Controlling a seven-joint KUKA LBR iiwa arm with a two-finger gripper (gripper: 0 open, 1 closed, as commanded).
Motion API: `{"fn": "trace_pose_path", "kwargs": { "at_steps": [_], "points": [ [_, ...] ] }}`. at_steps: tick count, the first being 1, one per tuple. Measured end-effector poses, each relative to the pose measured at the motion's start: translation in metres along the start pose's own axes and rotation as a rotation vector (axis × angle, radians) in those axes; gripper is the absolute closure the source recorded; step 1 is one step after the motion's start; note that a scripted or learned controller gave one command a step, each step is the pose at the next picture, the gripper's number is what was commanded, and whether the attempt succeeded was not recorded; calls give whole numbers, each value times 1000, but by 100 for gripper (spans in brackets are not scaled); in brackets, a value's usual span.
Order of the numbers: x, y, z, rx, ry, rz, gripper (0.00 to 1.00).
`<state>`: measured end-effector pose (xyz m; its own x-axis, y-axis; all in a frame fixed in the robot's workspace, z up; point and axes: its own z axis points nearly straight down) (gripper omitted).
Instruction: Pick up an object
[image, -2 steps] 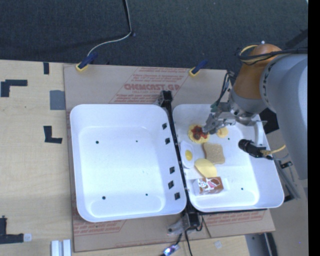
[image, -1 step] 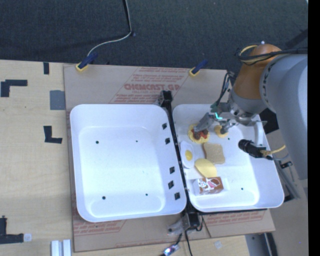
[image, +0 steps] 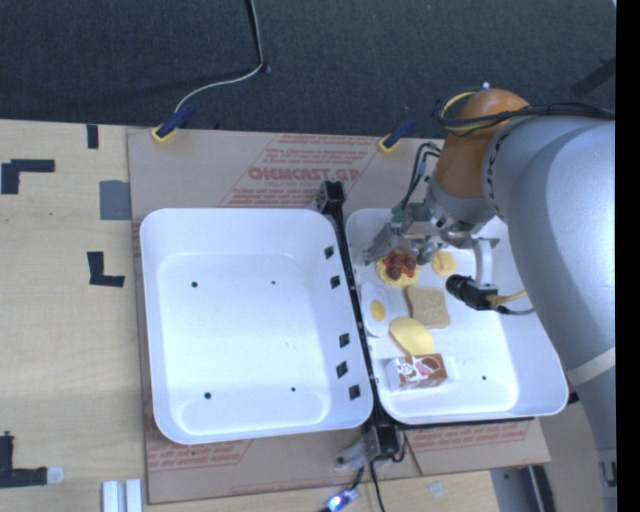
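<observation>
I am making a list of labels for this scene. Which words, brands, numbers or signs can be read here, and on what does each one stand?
"CHEMCAST GP", red print on the brown board under the bins; the smaller red lines there are too blurred to read.
Small packet in the right bin: its print is too small to read.

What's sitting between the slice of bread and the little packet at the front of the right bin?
In the camera view, a yellow lemon-like piece lies between the bread slice and the packet.
</observation>
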<state>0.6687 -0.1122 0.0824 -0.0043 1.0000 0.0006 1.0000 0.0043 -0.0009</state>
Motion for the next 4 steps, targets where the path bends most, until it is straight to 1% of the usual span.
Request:
{"fn": "trace_pose_path", "kwargs": {
  "at_steps": [1,2,3,4],
  "points": [
    [-79,-77,-3,0,-3,11,0],
    [21,-6,-2,-5,2,-7,0],
    [-27,-99,-3,1,-2,9,0],
    [-31,-31,-2,-4,-2,1,0]
  ]
}}
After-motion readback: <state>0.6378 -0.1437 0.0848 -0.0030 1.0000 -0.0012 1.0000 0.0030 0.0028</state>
